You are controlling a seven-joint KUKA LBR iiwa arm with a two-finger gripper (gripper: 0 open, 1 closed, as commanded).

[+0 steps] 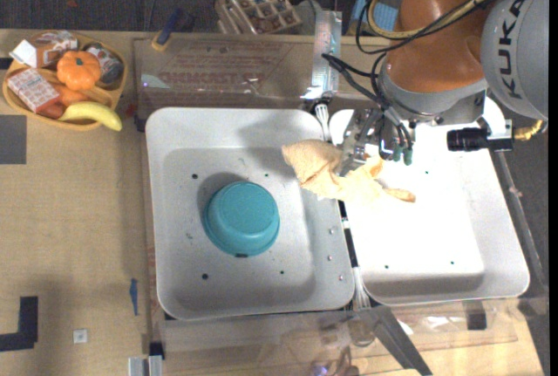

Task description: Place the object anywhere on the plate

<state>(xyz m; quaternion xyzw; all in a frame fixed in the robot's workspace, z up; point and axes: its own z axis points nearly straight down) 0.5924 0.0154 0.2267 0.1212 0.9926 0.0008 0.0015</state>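
plate (pixel 242 218): teal | object (pixel 324 171): pale yellow-tan | bins (pixel 174 147): white | arm (pixel 514 43): grey, orange band

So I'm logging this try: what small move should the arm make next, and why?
Probably carry left toward the teal plate. The gripper sits at the yellow-tan object, which straddles the rim between the bins, well right of the plate; whether it is truly gripped is unclear.
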